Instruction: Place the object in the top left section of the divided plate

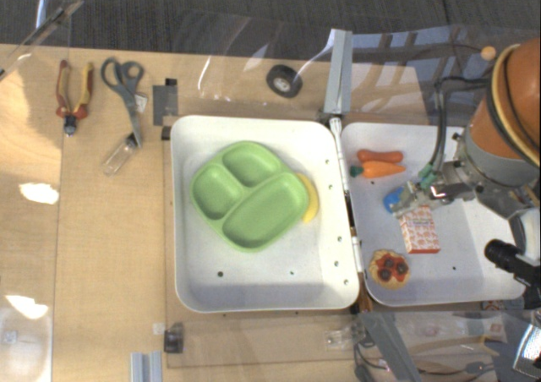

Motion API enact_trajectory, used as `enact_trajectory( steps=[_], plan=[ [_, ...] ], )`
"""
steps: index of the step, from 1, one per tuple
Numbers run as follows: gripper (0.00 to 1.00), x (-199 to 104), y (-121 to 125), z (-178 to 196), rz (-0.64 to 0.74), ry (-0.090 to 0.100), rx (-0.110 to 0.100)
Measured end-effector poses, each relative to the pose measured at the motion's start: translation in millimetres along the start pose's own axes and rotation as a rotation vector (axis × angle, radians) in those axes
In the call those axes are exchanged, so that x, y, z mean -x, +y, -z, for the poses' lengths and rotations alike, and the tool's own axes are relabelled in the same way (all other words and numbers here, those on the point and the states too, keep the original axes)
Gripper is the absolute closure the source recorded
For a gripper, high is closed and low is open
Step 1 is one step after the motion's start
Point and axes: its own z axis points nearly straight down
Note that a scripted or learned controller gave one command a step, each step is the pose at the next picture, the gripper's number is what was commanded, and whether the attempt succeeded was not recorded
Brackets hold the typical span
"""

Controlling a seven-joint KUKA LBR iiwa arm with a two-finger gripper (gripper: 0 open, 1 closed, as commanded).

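From my screen, the task is at the pick stage: nothing sits in the green divided plate point(251, 195), which lies in the left bin point(194, 279) with a yellow thing point(309, 200) tucked under its right edge. The tool point(414, 193) is low over the right bin point(473, 287), just beside a small blue object point(394, 199). I cannot tell whether it is released or clenched, nor whether it touches the blue piece.

The task does not name its object. Besides the blue piece, the right bin holds 4 candidates: a carrot point(378, 170), a red-orange piece point(379, 155) touching it above, a printed packet point(419, 231) and a small tart with berries point(388, 267). Judging by the tool's position, the blue piece is the likely target.

Next I would want a firm grasp, a straight lift high enough to pass the 2 bin walls that meet at the middle, then travel left to the plate's top left section point(218, 189).

Room is tight around the blue object, with the packet just below it. Above the left bin the way looks open, and the scissors point(125, 93) and pliers point(71, 95) on the tabletop point(84, 228) lie well apart from that path.
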Motion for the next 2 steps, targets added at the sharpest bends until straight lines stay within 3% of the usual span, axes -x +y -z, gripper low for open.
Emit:
enact_trajectory(
  steps=[1, 2],
  plan=[
    [1.00, -110, 39, -14, -0.032, 0.002, -0.002],
    [1.00, -183, 112, -14, -0.001, 0.002, -0.003]
  ],
)
